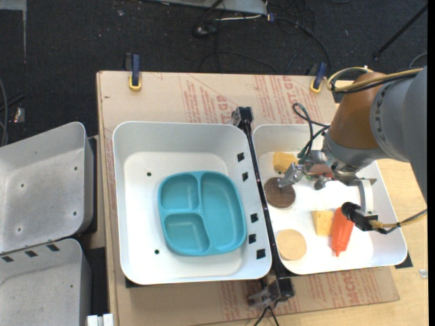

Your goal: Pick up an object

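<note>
White bins sit side by side on the desk (177,94); the left bin (136,148) holds a teal divided tray (202,212), the right bin (389,250) the loose items. The claw (293,175) hangs low at right of centre, just above a brown disc (279,193). Whether its fingers are spread or closed I cannot tell, as the wrist and cables blur them. Nothing appears lifted: a yellow block (284,161), a yellow wedge (323,223), an orange carrot-like piece (340,235) and a tan disc (292,244) all lie on the bin floor. The pick looks not yet made; grasp and lift remain.
</note>
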`<state>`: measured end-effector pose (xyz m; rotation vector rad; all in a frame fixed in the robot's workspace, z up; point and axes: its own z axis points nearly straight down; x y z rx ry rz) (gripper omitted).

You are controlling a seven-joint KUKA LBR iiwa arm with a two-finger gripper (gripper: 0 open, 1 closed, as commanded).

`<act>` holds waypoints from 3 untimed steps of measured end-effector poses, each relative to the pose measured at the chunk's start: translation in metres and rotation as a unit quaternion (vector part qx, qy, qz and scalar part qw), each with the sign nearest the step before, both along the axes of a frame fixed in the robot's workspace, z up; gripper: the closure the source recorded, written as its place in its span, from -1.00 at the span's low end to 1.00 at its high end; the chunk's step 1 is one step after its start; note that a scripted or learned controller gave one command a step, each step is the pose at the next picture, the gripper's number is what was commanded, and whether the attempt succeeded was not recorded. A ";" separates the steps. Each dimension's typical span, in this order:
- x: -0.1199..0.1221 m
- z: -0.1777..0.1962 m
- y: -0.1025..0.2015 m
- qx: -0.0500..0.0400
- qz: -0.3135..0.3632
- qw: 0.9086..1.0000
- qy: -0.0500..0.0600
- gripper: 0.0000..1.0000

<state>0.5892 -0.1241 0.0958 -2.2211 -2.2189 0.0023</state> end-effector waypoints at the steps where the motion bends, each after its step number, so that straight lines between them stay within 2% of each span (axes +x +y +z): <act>1: 0.001 0.013 0.000 0.000 0.000 1.000 -0.002 1.00; 2: -0.003 0.069 -0.009 -0.001 -0.001 1.000 -0.003 1.00; 3: 0.003 0.113 -0.012 -0.001 0.002 1.000 -0.003 1.00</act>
